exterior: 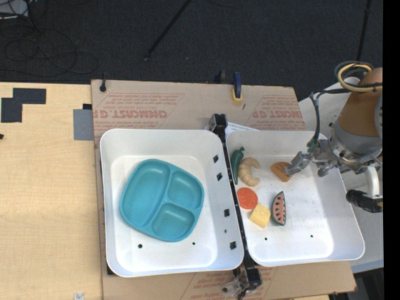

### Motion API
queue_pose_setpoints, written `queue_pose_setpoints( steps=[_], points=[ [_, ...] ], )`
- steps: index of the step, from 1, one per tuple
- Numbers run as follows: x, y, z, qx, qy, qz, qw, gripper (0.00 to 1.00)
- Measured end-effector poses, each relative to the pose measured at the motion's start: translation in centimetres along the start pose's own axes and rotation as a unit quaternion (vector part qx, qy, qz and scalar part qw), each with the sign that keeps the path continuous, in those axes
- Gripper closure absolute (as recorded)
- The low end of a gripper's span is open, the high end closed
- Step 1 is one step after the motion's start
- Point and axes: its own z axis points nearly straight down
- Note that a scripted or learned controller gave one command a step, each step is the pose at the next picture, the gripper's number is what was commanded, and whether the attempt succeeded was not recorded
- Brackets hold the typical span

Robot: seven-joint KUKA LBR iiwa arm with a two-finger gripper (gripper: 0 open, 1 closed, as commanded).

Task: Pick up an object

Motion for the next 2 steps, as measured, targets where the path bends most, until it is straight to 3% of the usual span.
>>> queue_pose_setpoints(
  steps=[1, 2],
  points=[
    [0.1, -0.1, -0.7, 0.002, 0.002, 0.0, 1.0, 1.0],
    [6.1, -3.6, 4.9, 0.002, 0.002, -0.002, 1.0, 1.0]
  ],
)
